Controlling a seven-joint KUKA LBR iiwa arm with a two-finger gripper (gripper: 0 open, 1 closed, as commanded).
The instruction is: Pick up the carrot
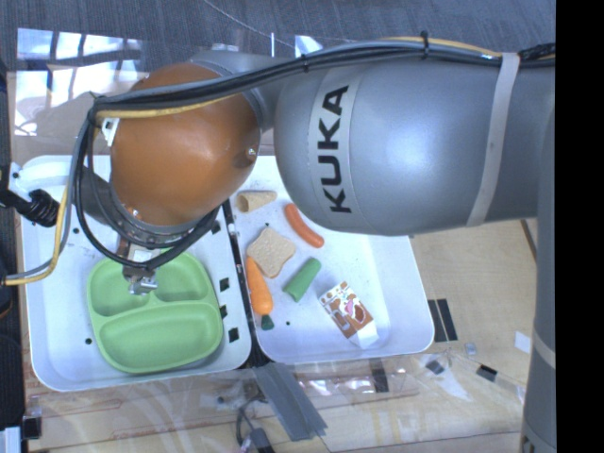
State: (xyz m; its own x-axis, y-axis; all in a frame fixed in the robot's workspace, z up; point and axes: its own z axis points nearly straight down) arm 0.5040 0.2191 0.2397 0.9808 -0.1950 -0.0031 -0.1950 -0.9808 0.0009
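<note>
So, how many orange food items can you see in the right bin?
2: the carrot along the bin's left wall, and a sausage above the bread slice. The arm may hide others.

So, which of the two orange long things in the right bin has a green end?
The carrot, lying along the right bin's left wall, ends in a dark green tip. The sausage further up is plain orange-red.

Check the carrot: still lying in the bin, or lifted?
Still lying in the right bin. The carrot rests flat along the bin's left wall, beside the bread slice.
</note>
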